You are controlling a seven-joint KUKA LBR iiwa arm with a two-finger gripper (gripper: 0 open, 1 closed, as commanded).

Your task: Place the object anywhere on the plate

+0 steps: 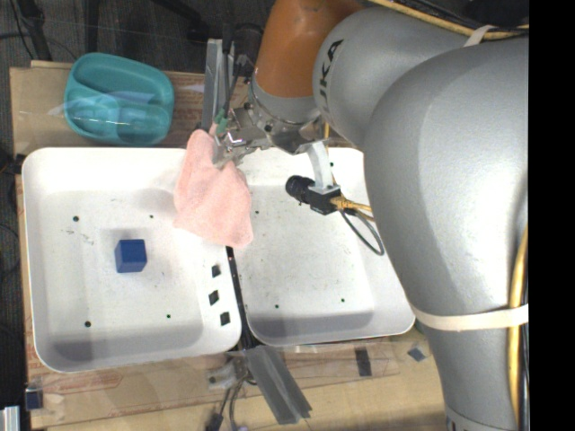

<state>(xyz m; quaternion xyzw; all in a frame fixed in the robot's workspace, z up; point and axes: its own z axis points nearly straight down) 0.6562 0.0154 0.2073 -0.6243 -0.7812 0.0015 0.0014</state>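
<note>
A pink cloth hangs in loose folds over the divide between the two bins, with its top corner pinched in my gripper. The gripper is shut on the cloth at the back edge of the bins, under the orange band of the arm. The cloth's lower edge drapes near the inner rim of the left bin. A teal plate with raised sides sits on the bench behind the left bin, to the left of the gripper.
A small blue cube lies in the left bin. The right bin lies under the arm, with a black connector and cable hanging over it. The arm's grey body covers the right side.
</note>
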